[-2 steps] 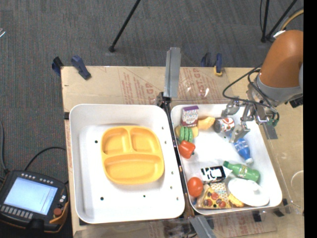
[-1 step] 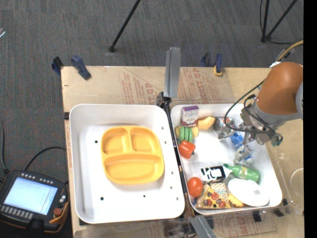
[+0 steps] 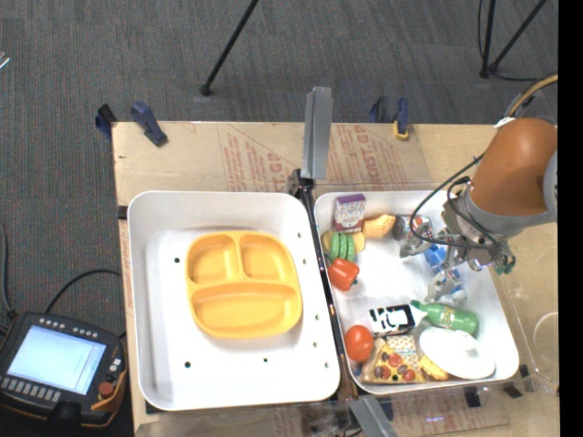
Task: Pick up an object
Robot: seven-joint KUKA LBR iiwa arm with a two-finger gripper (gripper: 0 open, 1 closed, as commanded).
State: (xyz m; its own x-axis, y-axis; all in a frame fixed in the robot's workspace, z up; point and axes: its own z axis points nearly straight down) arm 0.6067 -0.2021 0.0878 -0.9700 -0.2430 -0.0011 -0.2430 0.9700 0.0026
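Bench w/ two bins; arm (image 3: 512, 176) angled over right bin (image 3: 506, 326), tool (image 3: 446, 267) state unclear.

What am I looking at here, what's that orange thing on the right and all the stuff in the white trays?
This is one camera looking down at a slant on a bench with two white bins. The orange and grey shape is a robot arm reaching in from the right; its tool hangs over the right bin. I can't tell whether it grips anything. That bin holds toy food: a tomato, a pizza slice, a green bottle, a white plate, a red pepper. The left bin holds a yellow divided tray.
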